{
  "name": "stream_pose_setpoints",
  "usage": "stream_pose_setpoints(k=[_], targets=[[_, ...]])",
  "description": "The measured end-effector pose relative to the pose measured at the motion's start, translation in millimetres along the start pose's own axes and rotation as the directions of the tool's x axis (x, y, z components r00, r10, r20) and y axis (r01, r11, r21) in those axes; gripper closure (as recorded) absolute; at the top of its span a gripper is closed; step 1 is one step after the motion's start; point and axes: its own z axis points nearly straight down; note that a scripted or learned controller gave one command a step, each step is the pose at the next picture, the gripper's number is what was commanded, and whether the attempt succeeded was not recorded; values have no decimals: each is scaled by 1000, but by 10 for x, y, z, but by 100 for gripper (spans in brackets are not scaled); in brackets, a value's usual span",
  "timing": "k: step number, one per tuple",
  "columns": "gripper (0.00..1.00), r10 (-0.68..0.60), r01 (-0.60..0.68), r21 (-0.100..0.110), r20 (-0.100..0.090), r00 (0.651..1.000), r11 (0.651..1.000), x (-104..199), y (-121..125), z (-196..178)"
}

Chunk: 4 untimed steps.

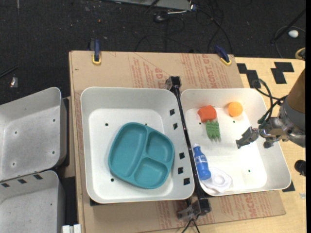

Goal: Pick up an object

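The right bin [274, 176] holds a red block [207, 112], an orange ball [235, 109], a green ridged piece [213, 130], a blue bottle [201, 163] lying along the left wall, and a white crumpled item [219, 180] at the front. My gripper [246, 138] reaches in from the right and hangs over the bin's bare middle, right of the green piece and below the orange ball. Nothing shows in its grasp.
A teal divided plate [141, 155] fills the middle of the left bin [92, 106]. A black divider with clips [182, 130] runs between the two bins. Spare white trays [29, 130] lie off the bench at left.
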Motion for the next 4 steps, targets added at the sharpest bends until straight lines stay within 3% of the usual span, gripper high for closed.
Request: stream_pose_setpoints(k=[1, 4], targets=[[0, -4, 4, -12, 2, 1000, 1000, 5, 26, -61], [0, -1, 1, -9, 1, 1000, 1000, -56, 22, 1390]])
